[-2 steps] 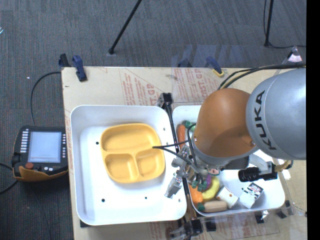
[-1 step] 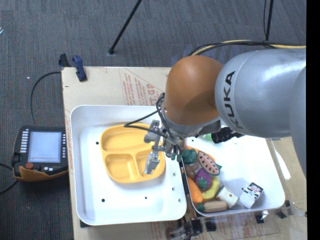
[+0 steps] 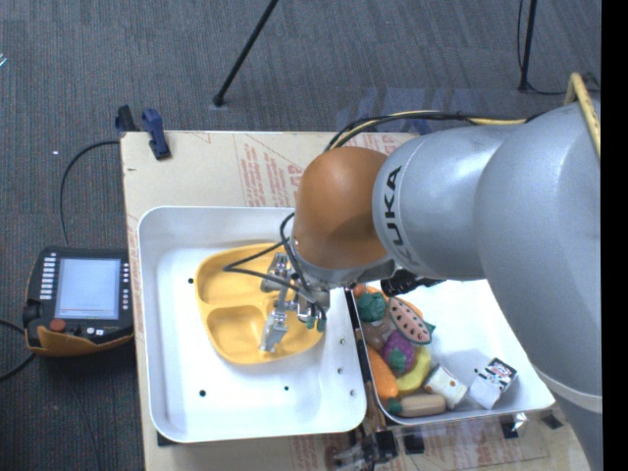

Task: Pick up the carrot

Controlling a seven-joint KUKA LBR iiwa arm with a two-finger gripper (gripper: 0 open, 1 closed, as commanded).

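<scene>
The gripper (image 3: pixel 278 330) hangs over the yellow divided plate (image 3: pixel 228 307) in the left bin (image 3: pixel 167 361), near that bin's right wall. Whether it is open or closed cannot be told from this view. The carrot (image 3: pixel 381 373) lies in the right bin (image 3: pixel 510 346), against its left wall, beside a banana (image 3: pixel 420 371), a watermelon slice (image 3: pixel 409 320) and a small white carton (image 3: pixel 491 381).

Shallow white plastic bin (image 3: pixel 167 263), yellow divided plastic tray (image 3: pixel 231 307), grey arm with orange wrist band (image 3: pixel 339 209) and black lettering, orange toy carrot (image 3: pixel 381 373), red watermelon slice with black seeds (image 3: pixel 410 320), yellow toy banana (image 3: pixel 420 369), purple grape cluster (image 3: pixel 397 346), white carton with black-and-red print (image 3: pixel 491 381)
</scene>
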